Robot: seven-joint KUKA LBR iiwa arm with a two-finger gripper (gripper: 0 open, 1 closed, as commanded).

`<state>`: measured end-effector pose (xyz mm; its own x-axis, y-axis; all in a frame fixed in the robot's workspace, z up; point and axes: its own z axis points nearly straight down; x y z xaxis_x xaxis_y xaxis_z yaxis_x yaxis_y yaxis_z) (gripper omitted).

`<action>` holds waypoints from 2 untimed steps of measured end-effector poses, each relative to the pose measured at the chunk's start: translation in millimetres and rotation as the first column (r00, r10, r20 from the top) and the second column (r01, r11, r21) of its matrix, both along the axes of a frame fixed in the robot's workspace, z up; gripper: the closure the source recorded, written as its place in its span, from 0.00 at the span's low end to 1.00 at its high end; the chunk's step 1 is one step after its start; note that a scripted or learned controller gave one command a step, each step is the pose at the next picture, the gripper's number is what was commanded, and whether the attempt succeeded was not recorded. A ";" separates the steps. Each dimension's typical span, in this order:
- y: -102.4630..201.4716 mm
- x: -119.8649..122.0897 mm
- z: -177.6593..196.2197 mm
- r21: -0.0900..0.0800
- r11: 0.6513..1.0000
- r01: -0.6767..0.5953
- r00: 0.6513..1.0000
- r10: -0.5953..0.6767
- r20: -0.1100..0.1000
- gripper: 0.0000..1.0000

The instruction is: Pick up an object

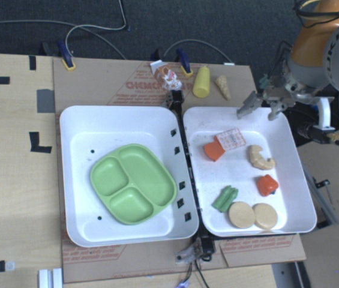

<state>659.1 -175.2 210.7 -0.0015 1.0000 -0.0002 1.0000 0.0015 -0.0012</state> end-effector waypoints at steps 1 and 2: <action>55.1 -51.6 -60.8 0.001 1.000 0.000 1.000 0.000 -0.002 0.00; 74.1 -20.3 -120.7 -0.004 1.000 0.001 1.000 -0.001 0.007 0.00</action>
